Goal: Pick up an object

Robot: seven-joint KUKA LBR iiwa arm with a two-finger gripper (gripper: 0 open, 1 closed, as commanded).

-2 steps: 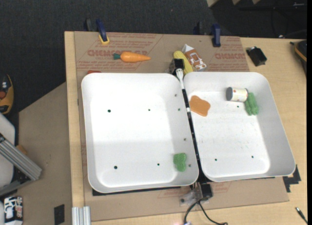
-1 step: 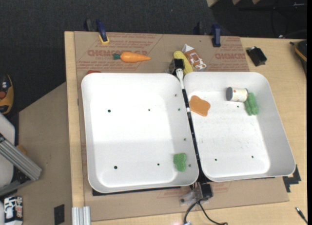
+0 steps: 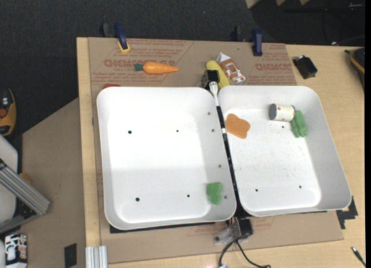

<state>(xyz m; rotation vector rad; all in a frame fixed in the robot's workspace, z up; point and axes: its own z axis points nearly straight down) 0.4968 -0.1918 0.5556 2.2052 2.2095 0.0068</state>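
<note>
**Toys Left in Two White Bins**

Toys are seen in both bins. An orange flat piece (image 3: 237,126), a small white can (image 3: 281,112) and a green leafy toy (image 3: 299,124) are kept in the right bin (image 3: 324,162). The can is touched by the leafy toy. A green lump (image 3: 214,192) is placed in the left bin (image 3: 116,145), near its front right corner. A toy carrot (image 3: 156,68) is laid on the bench behind the bins. The gripper's state cannot be told.

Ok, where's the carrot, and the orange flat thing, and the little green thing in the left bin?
carrot (image 3: 157,68): camera view, middle of its orange body.
orange flat piece (image 3: 237,126): camera view, its centre.
small green piece (image 3: 215,192): camera view, its middle, left bin's near right corner.
</note>
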